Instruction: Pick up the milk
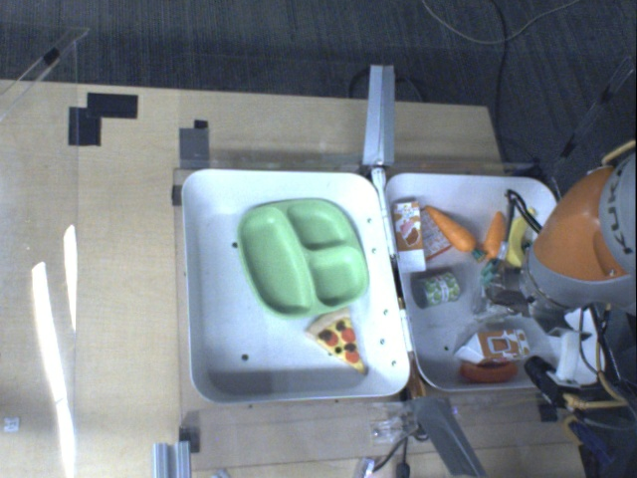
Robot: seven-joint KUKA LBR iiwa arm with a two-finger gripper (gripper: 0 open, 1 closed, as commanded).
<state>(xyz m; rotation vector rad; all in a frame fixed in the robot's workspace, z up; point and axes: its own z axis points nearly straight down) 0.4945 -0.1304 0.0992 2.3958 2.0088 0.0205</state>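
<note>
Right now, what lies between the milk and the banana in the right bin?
A carrot lies next to the milk, then a second carrot beside the banana, as the camera view shows.

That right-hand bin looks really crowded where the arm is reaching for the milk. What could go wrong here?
The milk carton lies flat against the right bin's left wall, so the tool may struggle to get around it. The green can sits just below it and the carrot just beside it; either could be nudged or grabbed by mistake. The tool now hovers nearer the packet and sausage than the milk, so a wrong pick seems possible.
</note>
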